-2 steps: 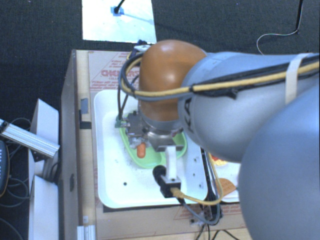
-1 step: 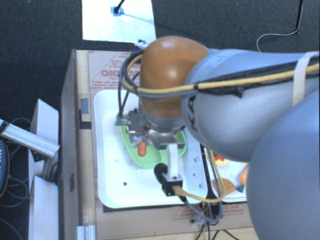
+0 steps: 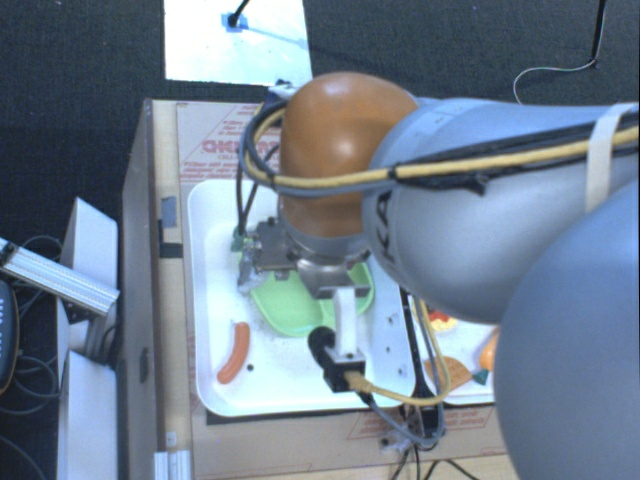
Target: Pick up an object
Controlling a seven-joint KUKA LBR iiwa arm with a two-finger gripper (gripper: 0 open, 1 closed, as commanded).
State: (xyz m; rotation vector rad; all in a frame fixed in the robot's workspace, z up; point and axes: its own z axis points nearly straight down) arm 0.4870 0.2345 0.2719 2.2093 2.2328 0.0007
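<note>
A light green plate or bowl (image 3: 290,306) lies in the left white bin (image 3: 205,268), partly hidden under the arm's wrist. An orange-red sausage-shaped toy (image 3: 234,353) lies near the bin's front left corner. My gripper (image 3: 268,260) hangs low over the left bin, right above the green piece's far edge; the orange wrist band and grey body cover most of it.
The right bin (image 3: 470,393) holds orange and yellow items (image 3: 450,368), mostly hidden by the arm. The bins' white dividing rim (image 3: 390,343) runs beside the green piece. A brown cardboard sheet (image 3: 210,138) lies under the bins. The big grey arm fills the right half.
</note>
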